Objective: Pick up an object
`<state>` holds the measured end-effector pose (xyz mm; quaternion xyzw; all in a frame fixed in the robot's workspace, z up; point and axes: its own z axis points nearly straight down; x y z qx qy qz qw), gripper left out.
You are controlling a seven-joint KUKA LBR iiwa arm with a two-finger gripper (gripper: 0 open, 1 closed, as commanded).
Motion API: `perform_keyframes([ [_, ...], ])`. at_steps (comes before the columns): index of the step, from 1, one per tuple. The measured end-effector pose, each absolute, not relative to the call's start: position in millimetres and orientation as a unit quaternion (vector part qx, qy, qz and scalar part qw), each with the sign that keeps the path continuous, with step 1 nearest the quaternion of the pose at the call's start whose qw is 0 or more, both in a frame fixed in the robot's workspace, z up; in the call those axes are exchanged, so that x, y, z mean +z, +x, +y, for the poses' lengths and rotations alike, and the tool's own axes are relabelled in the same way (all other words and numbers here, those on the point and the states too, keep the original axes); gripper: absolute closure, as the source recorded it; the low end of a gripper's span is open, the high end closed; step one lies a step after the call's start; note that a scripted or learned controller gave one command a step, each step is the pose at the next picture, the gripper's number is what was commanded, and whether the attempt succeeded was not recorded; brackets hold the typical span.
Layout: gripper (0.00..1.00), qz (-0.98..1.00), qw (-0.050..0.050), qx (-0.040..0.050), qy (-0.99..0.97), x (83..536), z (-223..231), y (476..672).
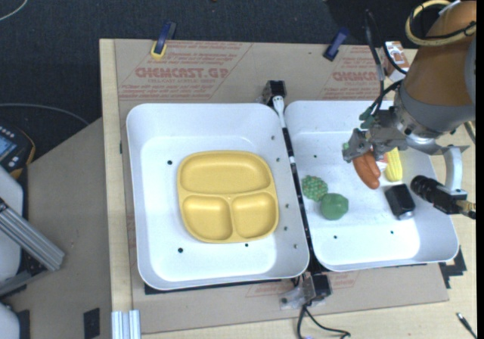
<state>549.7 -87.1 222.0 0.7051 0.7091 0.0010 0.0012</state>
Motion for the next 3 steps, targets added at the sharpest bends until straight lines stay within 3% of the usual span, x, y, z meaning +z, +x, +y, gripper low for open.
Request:
perform_keyframes([
  [1,1.0,0.708,0.002,0.0013,0.706,229,-74,568.6],
  [3,1.0,0.707,-0.001,-0.0007,0.707,223,-58,572.7],
])
